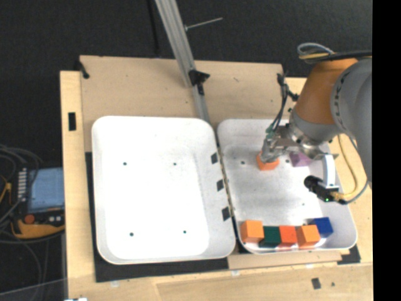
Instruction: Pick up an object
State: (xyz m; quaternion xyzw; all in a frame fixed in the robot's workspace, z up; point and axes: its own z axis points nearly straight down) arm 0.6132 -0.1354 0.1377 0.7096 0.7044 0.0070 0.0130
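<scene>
The left bin point(153, 187) lies bare. In the right bin point(285, 187), the gripper point(270, 152) stands over a small orange block point(268, 163); whether the fingers grip it, I cannot tell. A shallow hold could let it slip.

Arm enters from the right edge of the frame, upper right quadrant. Grey link outermost, orange band point(315, 96) just inboard of it, above the wrist. Wrist angled down and to the left. Gripper point(269, 155) sits right of frame centre, pointing downward. Finger state not resolvable from this angle. Cabling loops along the wrist's right side.
</scene>
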